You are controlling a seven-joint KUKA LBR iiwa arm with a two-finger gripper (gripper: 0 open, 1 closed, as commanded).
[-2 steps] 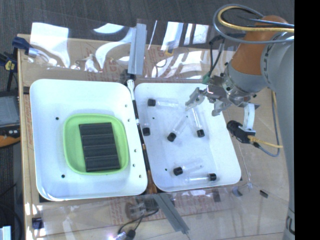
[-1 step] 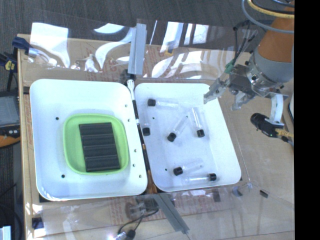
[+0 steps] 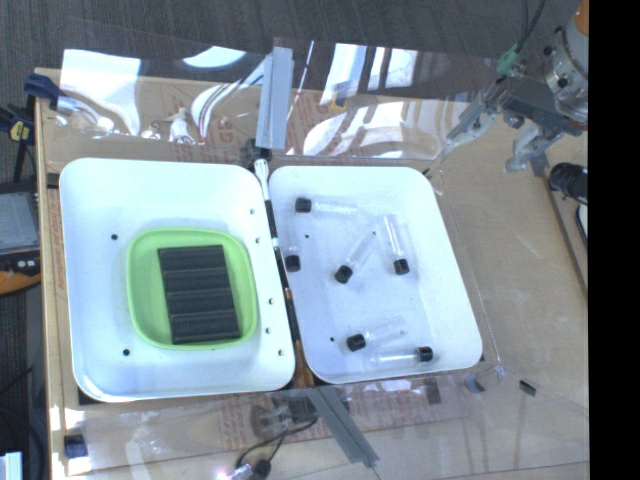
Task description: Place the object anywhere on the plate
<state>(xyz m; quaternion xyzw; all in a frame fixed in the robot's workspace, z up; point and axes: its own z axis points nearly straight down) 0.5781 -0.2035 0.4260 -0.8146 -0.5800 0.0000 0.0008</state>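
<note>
A lime-green plate (image 3: 141,268) lies in the left bin (image 3: 85,218). A dark grey ridged block (image 3: 200,293) rests flat on the middle of the plate. Several clear vials with black caps lie scattered in the right bin (image 3: 450,268), among them one vial (image 3: 356,258) near the centre and another vial (image 3: 376,338) toward the front. My gripper (image 3: 480,155) hangs above the bench just beyond the right bin's far right corner. It is open, with nothing between its fingers, and stands well away from the plate.
A grey metal bar (image 3: 272,98) stands upright behind the seam between the bins. Clear plastic sheeting with glare covers the bench behind the bins. Brackets and a cable (image 3: 290,423) lie at the front edge.
</note>
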